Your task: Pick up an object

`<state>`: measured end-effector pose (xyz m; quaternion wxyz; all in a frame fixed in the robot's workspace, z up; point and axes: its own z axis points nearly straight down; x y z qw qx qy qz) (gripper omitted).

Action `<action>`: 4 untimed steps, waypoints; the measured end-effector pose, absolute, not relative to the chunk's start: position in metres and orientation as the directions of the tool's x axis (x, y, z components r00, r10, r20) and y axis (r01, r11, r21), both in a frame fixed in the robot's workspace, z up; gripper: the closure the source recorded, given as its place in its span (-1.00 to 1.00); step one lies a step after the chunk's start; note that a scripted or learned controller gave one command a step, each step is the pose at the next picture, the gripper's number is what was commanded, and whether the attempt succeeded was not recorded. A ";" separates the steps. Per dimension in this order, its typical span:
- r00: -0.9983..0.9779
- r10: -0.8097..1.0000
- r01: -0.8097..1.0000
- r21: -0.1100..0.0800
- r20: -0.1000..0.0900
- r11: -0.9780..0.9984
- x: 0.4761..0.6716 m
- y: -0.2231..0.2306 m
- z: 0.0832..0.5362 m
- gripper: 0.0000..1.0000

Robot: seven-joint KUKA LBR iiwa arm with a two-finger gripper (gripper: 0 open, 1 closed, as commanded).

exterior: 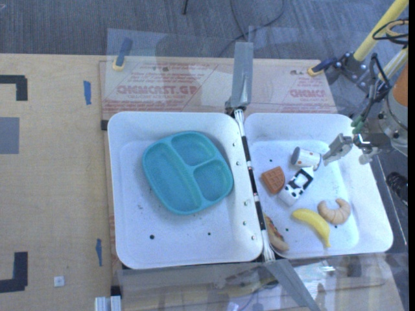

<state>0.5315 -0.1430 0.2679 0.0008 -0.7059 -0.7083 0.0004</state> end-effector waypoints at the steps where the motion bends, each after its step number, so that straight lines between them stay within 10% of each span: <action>1: -0.203 0.979 0.979 0.000 0.000 0.203 0.599 -0.137 0.156 -1.00; 2: -0.235 0.972 0.972 0.007 -0.002 0.235 0.617 -0.161 0.088 -1.00; 3: -0.230 0.973 0.973 0.011 -0.004 0.230 0.618 -0.164 0.100 1.00; 4: -0.129 0.992 0.992 0.001 -0.001 0.129 0.630 -0.077 0.188 1.00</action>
